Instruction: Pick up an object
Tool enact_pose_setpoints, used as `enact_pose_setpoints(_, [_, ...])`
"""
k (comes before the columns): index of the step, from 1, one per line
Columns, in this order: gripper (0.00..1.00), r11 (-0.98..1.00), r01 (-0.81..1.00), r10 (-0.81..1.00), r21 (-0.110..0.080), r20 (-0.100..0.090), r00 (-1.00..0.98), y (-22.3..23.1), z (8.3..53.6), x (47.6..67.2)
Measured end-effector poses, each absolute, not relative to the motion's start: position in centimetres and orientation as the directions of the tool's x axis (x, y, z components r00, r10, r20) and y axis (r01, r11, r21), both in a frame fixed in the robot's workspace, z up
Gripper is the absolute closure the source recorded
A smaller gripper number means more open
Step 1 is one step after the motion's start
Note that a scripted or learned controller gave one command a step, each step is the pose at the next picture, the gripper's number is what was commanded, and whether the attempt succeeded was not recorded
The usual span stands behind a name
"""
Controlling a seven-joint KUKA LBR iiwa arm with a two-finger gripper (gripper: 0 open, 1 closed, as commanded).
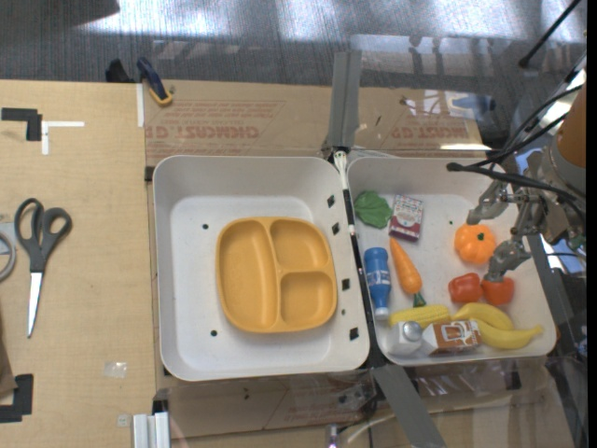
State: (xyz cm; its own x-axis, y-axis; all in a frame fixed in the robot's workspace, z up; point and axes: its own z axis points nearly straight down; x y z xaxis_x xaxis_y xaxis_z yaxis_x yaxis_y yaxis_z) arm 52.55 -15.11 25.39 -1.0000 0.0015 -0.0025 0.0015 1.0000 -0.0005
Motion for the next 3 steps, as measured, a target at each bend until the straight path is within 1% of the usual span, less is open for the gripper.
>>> enact_pose_setpoints(1, [0.0,0.995,0.095,0.095,0.0,-0.002,-0.995,-22.2,13.1,53.7])
enact_pose_setpoints(2, [0.0,0.998,0.062,0.062,-0.005,-0.028,-0.998,-22.2,10.7,58.0])
enact_pose_setpoints(3, [0.0,0.997,0.073,0.072,-0.005,-0.03,-0.997,-22.1,10.7,57.9])
